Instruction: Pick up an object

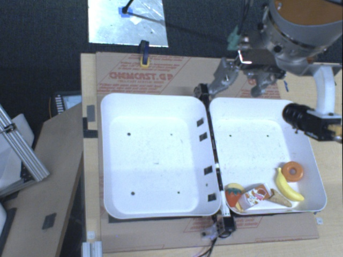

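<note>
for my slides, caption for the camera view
End effector above the right bin's far edge; banana in its near corner.

"CHEMCAST" printed red on cardboard sheet (pixel 161 71).

Left bin (pixel 153 154) floor bare, open to approach from above; right bin (pixel 257 138) open across its far and middle floor, with banana (pixel 288 187), orange ring (pixel 292 171), small carton (pixel 254 196) and round fruit (pixel 234 194) crowding the near-right corner and near wall.
</note>
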Motion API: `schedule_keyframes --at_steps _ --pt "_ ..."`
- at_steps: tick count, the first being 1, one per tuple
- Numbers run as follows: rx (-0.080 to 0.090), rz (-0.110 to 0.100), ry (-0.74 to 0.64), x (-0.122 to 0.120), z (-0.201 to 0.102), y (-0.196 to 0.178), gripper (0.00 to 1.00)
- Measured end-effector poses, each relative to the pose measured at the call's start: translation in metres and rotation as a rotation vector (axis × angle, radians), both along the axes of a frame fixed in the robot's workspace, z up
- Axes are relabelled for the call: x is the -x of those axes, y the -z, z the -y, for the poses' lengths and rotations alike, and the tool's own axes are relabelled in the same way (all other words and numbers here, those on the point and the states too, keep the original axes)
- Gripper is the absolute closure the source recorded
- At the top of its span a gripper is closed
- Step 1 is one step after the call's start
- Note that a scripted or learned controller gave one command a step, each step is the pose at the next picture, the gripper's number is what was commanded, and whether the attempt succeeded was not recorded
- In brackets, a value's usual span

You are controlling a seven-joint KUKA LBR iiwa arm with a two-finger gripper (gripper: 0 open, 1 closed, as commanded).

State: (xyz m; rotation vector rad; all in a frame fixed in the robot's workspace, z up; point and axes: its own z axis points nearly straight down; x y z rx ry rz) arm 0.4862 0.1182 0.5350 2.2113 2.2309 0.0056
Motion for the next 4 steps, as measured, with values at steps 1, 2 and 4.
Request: schedule_keyframes --at_steps 1,2,4 --pt "0.000 0.000 0.000 0.000 -0.046 0.000 0.00" --pt "0.000 -0.001 0.002 0.000 -0.066 0.000 0.00" --pt "0.000 -0.001 0.002 0.000 -0.096 0.000 0.00"
